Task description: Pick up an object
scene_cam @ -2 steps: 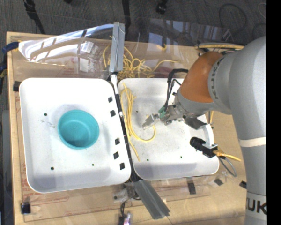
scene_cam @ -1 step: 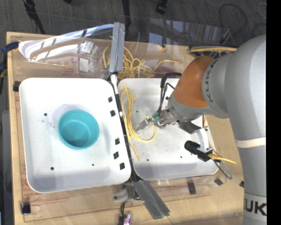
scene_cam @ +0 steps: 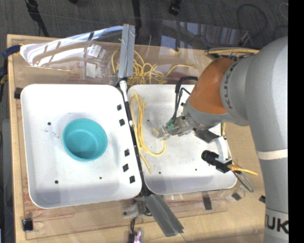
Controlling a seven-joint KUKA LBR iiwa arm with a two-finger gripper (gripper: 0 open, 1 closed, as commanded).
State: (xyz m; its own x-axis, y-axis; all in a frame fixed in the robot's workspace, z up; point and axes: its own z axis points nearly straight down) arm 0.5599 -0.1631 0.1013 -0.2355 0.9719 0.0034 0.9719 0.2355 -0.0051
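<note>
— So where does the gripper (scene_cam: pixel 164 131) sit?
— Low in the right bin (scene_cam: pixel 213 184), over the yellow cords (scene_cam: pixel 142 130); its state cannot be told. The teal bowl (scene_cam: pixel 85 139) lies in the left bin (scene_cam: pixel 40 105).

A robotics lab, by the look of it: a grey industrial arm (scene_cam: pixel 253 85) with an orange band reaches over a wooden tabletop (scene_cam: pixel 66 211) bearing two white bins (scene_cam: pixel 40 186), clear plastic shields (scene_cam: pixel 66 52) taped behind them, office-chair casters (scene_cam: pixel 175 6) on dark carpet beyond.
</note>
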